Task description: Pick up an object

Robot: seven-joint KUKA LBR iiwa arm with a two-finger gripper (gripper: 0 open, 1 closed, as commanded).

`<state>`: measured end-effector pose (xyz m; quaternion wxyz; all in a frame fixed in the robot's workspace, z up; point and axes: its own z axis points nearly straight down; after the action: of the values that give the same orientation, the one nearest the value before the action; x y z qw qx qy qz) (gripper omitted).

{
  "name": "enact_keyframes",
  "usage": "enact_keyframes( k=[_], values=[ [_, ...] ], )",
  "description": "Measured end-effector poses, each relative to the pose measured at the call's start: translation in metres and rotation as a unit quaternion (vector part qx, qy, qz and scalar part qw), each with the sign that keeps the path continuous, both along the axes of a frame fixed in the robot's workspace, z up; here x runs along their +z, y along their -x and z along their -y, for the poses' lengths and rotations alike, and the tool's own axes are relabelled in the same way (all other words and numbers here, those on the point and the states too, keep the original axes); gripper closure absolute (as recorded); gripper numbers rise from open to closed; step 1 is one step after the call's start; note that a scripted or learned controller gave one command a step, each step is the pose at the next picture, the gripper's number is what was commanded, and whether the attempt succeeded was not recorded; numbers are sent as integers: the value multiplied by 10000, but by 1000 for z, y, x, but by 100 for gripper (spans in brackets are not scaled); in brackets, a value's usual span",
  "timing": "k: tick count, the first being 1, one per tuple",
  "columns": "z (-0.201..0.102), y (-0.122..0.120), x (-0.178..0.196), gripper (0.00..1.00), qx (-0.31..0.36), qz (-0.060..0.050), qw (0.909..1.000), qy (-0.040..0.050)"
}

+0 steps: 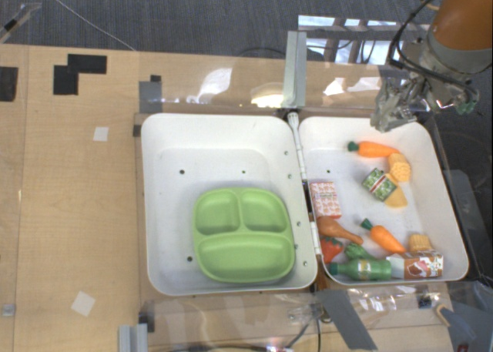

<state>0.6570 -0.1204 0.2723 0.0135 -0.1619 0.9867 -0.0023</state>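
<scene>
The two white bins sit side by side on the wooden bench, and the right bin (431, 150) serves as the landmark here. The arm (462, 11), grey with an orange band, comes in over the far right corner of that bin, and its gripper (391, 115) hangs above the bin's far rim, its metal fingers pointing down. Nothing lies between those fingers, and whether they are spread or pressed together cannot be told at this angle. Inside the right bin, a carrot (371, 149) lies near the far wall, just below the gripper and apart from it. Just nearer the camera from that carrot sit a corn cob (399, 166), a small green and white carton (378, 183) and a pale yellow wedge (396, 199), crowded close together. Against the bin's left wall stands a pink and white box (324, 199). Toward the near wall lie a brown drumstick-like piece (337, 229), a second carrot (383, 238), a green bottle (362, 269) on its side and a red and white can (421, 266) also on its side, with a small tan piece (420, 243) just beyond the can. In the left bin (166, 150), touching the right bin along the shared edge, rests a green divided plate (243, 235), lying toward the near side.
</scene>
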Motion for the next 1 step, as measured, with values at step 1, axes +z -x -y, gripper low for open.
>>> enact_keyframes(
  k=[1],
  values=[
    [-1,-2,14,100,3,62,10000,-1]
  ],
)
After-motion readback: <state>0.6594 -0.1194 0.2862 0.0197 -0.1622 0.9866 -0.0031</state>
